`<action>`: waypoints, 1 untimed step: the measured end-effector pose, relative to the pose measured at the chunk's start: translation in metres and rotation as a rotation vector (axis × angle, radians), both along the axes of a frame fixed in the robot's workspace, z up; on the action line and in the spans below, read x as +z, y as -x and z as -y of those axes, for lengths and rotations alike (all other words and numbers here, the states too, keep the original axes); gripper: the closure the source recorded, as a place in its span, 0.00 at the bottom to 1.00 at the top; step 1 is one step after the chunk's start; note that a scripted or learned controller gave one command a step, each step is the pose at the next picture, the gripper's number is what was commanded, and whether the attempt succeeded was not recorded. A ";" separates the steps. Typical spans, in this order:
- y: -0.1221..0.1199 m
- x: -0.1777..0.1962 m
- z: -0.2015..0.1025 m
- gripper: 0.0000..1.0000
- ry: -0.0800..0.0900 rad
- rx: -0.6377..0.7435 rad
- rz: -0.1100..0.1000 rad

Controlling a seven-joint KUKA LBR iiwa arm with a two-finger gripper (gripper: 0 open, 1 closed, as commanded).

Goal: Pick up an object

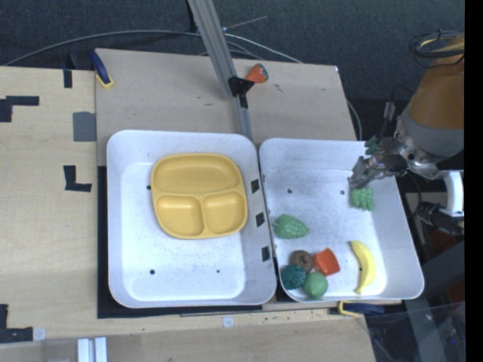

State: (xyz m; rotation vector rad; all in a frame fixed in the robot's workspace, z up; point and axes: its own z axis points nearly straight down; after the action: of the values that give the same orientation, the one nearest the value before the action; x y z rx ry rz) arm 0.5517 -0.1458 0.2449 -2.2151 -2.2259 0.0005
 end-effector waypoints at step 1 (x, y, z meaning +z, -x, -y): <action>-0.003 0.004 -0.062 1.00 -0.002 0.003 0.000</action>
State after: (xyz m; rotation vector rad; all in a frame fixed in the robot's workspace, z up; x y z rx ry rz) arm 0.5549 -0.0838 0.2490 -2.2107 -2.2284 -0.0016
